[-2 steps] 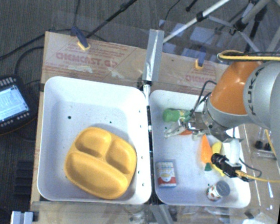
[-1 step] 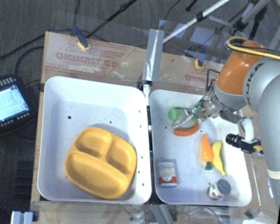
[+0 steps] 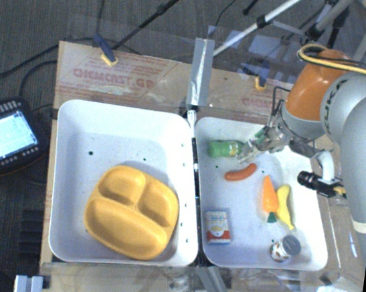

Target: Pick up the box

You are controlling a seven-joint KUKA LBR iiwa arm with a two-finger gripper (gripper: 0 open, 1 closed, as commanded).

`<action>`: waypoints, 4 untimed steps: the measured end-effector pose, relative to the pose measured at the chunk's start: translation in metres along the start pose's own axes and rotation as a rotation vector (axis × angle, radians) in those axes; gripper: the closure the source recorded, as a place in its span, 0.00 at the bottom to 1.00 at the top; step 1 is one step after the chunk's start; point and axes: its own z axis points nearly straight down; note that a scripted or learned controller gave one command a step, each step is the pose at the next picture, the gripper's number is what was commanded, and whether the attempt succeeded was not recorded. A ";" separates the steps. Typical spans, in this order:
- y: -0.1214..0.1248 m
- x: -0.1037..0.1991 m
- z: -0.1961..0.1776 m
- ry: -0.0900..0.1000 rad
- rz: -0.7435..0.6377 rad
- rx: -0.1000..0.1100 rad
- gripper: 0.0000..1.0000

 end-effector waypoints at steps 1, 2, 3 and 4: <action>0.000 0.000 0.000 0.000 0.000 -0.001 0.00; 0.013 0.032 0.013 -0.010 0.218 0.006 0.00; -0.030 0.065 0.013 -0.010 0.347 -0.035 0.00; -0.107 0.098 0.014 -0.013 0.135 -0.040 0.00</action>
